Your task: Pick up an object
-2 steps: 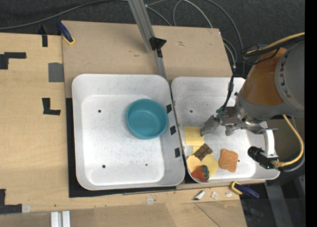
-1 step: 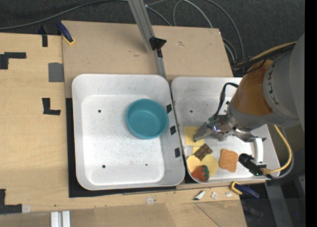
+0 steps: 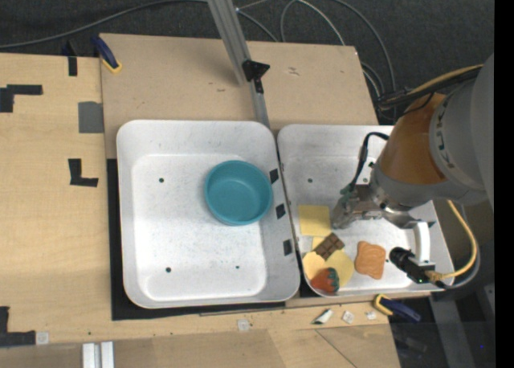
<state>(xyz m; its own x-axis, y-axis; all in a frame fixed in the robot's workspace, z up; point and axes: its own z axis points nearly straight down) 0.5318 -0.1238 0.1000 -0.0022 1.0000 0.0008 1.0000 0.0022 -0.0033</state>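
Nearest, a red toy (image 3: 325, 280) and an orange piece (image 3: 370, 259) lay in the right bin (image 3: 321, 157), with a brown block (image 3: 328, 245) beyond. Farther, the gripper (image 3: 345, 215) hung beside a yellow block (image 3: 313, 218); its grip state could not be determined. A blue bowl (image 3: 238, 191) sat in the left bin (image 3: 161, 238).

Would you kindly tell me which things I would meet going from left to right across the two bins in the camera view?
bowl → yellow block → orange piece
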